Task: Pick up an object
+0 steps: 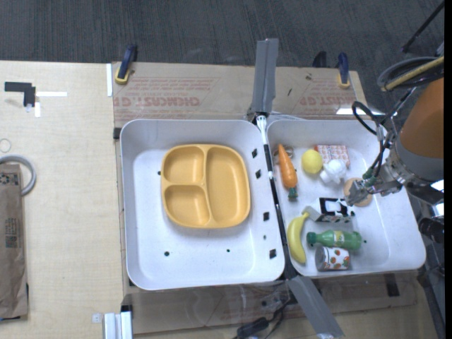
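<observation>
The right bin [402,260] holds several small objects. An orange carrot [286,167] lies at its left, with a yellow lemon [311,161] and a white lump [334,170] beside it. A red and white packet [331,152] sits at the back. A banana [296,237], a green bottle [337,239] and a small can [332,259] lie at the front. A black and white piece [332,207] rests mid-bin. My gripper [369,188] hovers low over the bin's right half, right by a tan round object [355,193].
The left bin [141,260] carries a yellow divided plate [206,186]. A grey divider bar [265,76] runs between the bins at the back. Blue clamps [127,62] hold cardboard behind them. A brown paper bag [10,239] lies at the far left.
</observation>
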### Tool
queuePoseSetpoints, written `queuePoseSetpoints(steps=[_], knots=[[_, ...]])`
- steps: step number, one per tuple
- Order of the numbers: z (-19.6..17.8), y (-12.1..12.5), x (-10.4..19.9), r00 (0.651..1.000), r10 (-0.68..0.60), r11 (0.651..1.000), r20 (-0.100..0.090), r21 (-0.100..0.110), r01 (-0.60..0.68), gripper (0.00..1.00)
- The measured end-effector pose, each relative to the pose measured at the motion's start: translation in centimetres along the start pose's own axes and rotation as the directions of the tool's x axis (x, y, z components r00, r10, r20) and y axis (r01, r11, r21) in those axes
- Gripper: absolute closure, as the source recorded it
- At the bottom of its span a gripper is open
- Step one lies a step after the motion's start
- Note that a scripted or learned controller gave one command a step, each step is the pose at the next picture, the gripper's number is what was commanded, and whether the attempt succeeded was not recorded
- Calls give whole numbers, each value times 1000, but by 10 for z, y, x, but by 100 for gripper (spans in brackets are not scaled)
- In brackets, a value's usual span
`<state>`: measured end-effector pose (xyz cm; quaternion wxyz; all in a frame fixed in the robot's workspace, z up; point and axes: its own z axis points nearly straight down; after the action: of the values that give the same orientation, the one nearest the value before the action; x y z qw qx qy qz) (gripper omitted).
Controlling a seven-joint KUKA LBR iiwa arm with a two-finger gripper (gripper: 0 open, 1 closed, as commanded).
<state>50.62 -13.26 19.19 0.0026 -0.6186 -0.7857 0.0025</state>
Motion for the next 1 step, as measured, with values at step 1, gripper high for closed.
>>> queuePoseSetpoints(steps=[1], knots=[[40,87,-5,998,60,998,1,-1,-60,100]])
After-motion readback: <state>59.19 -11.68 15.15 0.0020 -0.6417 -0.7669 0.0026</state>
